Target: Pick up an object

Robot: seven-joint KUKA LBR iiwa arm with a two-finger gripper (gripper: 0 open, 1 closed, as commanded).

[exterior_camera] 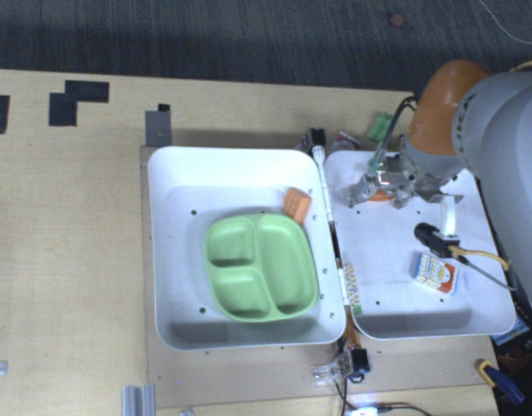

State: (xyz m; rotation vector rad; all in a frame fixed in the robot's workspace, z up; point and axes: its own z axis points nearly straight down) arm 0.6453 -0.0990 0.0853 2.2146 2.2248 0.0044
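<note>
So, this looks like the line-up step of the pick to me, with nothing lifted yet as far as I can see. The gripper (pixel 380 189) hangs low over the far end of the right bin (pixel 396 315). A small reddish-orange thing (pixel 380 197) peeks out right underneath it, and I'd guess that's the target. Honestly I can't tell whether the jaws are open or closed from this angle, so I won't claim it's gripping anything. Other candidates: a little carton (pixel 435 273) lies nearer the front of the same bin, well apart from the gripper. Over in the left bin (pixel 175 232) an orange block (pixel 296 203) sits just beside the far corner of a green divided plate (pixel 260 265). The next move, I reckon, calls for getting squarely around that reddish thing, closing firmly, then lifting straight up. It sits near the bin's far wall, so a sloppy approach could clip the rim or nudge it away.
</note>
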